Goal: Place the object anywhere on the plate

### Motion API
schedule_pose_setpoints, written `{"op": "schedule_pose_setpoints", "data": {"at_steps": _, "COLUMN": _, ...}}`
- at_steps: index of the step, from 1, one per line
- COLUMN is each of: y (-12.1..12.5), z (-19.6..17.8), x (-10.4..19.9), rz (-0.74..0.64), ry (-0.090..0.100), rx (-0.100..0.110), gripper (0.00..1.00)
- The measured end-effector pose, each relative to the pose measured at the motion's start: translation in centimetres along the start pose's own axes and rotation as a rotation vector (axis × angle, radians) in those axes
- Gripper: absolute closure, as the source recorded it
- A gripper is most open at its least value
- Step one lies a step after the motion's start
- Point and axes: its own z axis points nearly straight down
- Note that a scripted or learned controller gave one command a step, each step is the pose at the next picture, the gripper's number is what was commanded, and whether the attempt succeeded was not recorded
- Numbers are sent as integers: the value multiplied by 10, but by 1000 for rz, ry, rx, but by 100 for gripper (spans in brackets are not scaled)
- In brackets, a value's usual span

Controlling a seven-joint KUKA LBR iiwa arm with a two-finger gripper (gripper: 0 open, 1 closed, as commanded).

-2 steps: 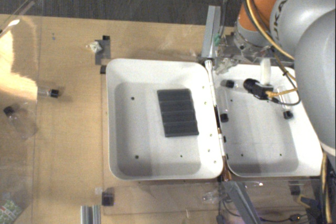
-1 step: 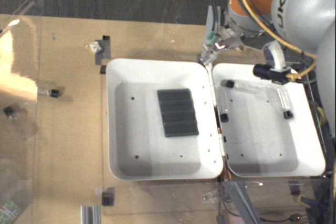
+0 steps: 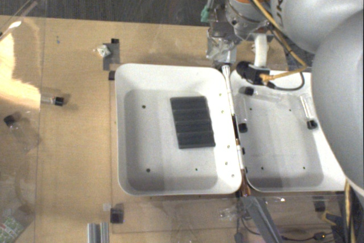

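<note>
A dark grey ridged rectangular plate (image 3: pixel 193 122) lies flat in the middle of the left white bin (image 3: pixel 131 173). Its whole top surface shows. My gripper (image 3: pixel 222 58) hangs over the back rim where the two bins meet, above and to the right of the plate and well apart from it. The wrist and its translucent casing hide what is under the gripper, and I cannot make out any object in it. The large grey arm with its orange band covers the upper right.
The right white bin (image 3: pixel 284 179) lies partly under the arm, with small black fittings (image 3: pixel 243 127) along its walls. A black-and-white cable piece (image 3: pixel 253 72) hangs by the wrist. Small black clamps (image 3: pixel 114 48) sit on the wooden bench to the left.
</note>
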Motion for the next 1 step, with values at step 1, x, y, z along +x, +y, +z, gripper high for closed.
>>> {"op": "schedule_pose_setpoints", "data": {"at_steps": 1, "y": -1, "z": 68, "x": 65, "rz": 211, "ry": 0, "rx": 4, "gripper": 100}}
